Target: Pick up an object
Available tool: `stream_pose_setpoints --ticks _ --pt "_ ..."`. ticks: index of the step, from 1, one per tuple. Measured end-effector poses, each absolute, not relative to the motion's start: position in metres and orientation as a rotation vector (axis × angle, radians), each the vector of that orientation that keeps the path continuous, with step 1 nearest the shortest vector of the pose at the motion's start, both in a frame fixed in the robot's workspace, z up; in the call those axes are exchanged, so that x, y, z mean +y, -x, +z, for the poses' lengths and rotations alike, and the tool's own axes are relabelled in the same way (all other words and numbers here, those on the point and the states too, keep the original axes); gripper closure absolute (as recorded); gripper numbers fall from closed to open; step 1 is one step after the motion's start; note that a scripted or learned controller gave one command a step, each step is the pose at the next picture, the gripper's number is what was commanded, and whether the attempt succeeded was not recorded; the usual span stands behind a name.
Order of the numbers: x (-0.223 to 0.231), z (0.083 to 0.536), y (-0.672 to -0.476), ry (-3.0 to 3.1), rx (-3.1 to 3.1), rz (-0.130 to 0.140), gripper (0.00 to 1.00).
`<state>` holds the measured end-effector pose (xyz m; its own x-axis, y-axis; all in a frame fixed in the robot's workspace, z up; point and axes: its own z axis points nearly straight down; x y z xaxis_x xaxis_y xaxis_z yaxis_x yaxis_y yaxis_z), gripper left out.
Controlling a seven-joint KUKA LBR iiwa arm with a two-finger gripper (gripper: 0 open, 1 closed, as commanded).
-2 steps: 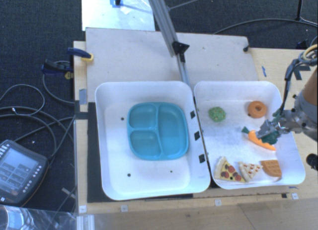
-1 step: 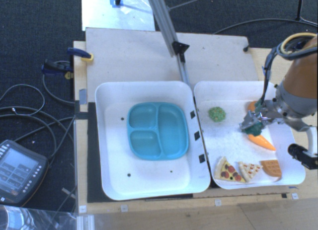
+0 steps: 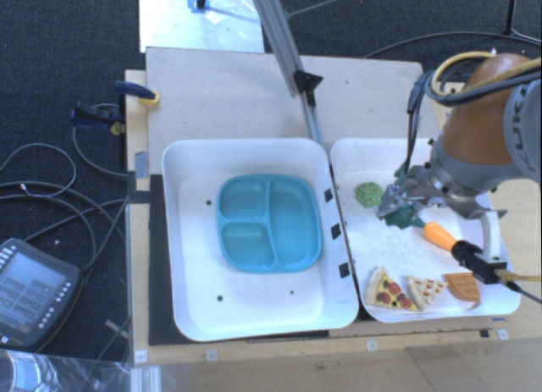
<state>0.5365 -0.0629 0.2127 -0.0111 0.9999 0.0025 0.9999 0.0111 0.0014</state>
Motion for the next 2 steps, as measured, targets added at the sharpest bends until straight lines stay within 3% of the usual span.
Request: stream_pose_setpoints --ticks 2 --pt "0.046 0.220 -0.557 2.208 -2.235 -0.006 1.00"
